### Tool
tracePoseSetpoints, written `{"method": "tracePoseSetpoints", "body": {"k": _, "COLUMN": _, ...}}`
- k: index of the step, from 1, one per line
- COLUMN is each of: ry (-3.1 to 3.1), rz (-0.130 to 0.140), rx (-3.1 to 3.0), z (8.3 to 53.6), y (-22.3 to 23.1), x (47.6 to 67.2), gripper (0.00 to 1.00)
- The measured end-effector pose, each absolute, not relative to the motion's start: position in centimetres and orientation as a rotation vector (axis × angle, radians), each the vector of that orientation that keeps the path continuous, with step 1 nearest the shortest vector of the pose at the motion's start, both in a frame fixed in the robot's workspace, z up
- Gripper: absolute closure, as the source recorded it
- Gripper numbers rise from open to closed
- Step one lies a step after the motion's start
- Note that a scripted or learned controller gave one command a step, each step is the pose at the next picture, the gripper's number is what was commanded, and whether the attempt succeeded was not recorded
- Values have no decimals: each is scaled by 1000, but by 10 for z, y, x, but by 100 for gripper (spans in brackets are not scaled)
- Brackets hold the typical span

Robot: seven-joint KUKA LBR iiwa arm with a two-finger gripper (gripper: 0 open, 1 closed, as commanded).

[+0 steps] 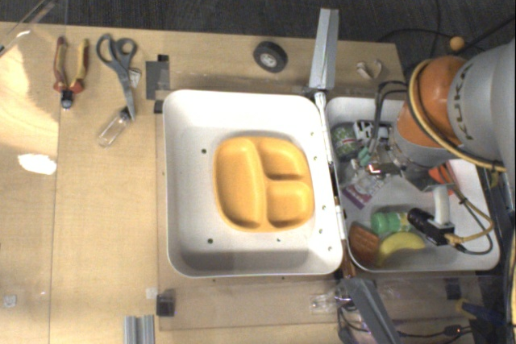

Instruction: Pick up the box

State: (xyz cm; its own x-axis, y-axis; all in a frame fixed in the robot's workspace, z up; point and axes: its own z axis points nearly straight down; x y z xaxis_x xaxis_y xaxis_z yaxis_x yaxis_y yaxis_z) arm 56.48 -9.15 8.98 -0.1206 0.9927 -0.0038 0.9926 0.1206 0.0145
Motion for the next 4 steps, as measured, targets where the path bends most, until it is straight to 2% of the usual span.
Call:
{"method": "tracePoseSetpoints", "body": {"k": 1, "ry": 2335, "rz": 21, "rx": 2066, "z": 103, "y": -92, "x": 569, "gripper": 100}}
{"method": "tracePoseSetpoints", "body": {"k": 2, "ry": 2336, "rz": 20, "rx": 2066, "z": 103, "y": -92, "x": 568, "gripper": 0}}
{"method": "tracePoseSetpoints", "body": {"k": 3, "ry": 2273, "rz": 8, "rx": 2160, "z": 92, "y": -89, "x": 528, "gripper": 0}}
{"method": "tracePoseSetpoints", "body": {"k": 4, "ry": 2267, "rz": 15, "rx": 2153, "z": 104, "y": -90, "x": 531, "gripper": 100}}
